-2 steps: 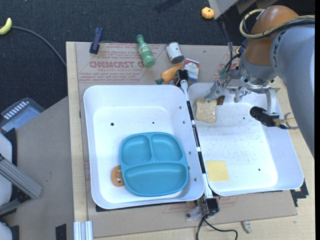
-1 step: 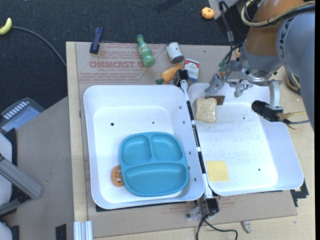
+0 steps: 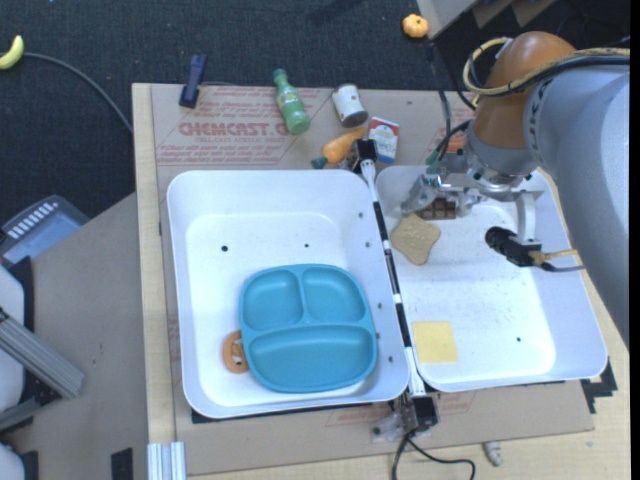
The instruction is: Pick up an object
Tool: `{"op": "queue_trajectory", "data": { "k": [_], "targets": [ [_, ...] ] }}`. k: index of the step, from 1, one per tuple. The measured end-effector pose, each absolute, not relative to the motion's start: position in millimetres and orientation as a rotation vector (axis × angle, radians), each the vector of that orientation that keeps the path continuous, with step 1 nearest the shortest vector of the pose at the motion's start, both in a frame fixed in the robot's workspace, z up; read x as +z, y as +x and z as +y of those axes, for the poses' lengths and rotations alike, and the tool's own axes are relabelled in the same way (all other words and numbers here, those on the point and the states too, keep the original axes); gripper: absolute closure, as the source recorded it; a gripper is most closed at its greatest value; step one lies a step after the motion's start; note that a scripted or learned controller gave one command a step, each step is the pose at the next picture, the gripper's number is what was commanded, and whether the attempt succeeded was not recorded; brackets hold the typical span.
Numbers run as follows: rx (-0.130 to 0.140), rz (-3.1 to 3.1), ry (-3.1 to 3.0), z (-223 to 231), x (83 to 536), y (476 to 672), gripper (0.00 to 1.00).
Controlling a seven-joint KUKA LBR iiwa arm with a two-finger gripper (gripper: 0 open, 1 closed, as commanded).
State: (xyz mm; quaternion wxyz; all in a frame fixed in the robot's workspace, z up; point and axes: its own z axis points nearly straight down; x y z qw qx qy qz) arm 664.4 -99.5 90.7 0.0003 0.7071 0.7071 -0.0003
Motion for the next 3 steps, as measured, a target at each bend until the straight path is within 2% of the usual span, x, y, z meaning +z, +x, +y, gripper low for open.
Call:
{"op": "queue_trajectory", "data": {
  "k": [3],
  "targets": [
    [-0.005,2.219,2.221,-94.7,87.2,666.9,0.00]
  ]
}}
